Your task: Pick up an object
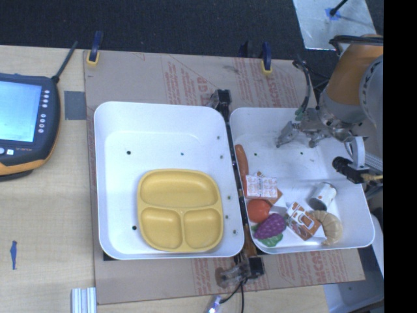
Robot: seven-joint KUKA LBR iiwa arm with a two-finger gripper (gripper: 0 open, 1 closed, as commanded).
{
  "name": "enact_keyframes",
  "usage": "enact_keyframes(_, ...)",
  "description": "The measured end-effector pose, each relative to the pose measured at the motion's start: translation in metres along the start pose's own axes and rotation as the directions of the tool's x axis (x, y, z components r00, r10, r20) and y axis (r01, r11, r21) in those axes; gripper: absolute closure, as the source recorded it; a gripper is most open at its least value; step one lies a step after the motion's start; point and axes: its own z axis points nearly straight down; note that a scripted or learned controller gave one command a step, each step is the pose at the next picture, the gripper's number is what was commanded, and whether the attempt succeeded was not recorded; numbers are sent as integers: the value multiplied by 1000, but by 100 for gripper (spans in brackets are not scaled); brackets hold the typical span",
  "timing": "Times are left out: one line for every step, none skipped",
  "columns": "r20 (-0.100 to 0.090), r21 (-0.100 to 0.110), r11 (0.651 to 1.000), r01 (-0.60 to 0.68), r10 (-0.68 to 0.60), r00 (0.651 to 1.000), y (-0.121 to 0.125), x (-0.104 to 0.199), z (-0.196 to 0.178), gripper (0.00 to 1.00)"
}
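Over on the right-hand bin [255, 124], the pincer [298, 137] hangs low above bare white floor near the far wall, its two fingers spread apart with nothing between them. Well apart from it, the toy food is crowded into the near part of that bin. A carrot [241, 163] lies along the left wall, its long axis running from far to near. Beside it sits a printed packet [262, 186], then a tomato [258, 210] and purple grapes [271, 226] nearer still. A small carton [303, 221], a croissant [331, 227] and a tipped white cup [322, 195] lie toward the right. The left bin [111, 175] holds a yellow divided tray [180, 208]. A tablet [21, 122] rests on the tabletop [45, 240].
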Motion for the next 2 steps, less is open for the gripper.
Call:
enact_keyframes(1,0,1000,-1,1,1000,-55,-32,-54,0)
enact_keyframes(0,2,1000,1,-1,1000,-108,-31,-20,0)
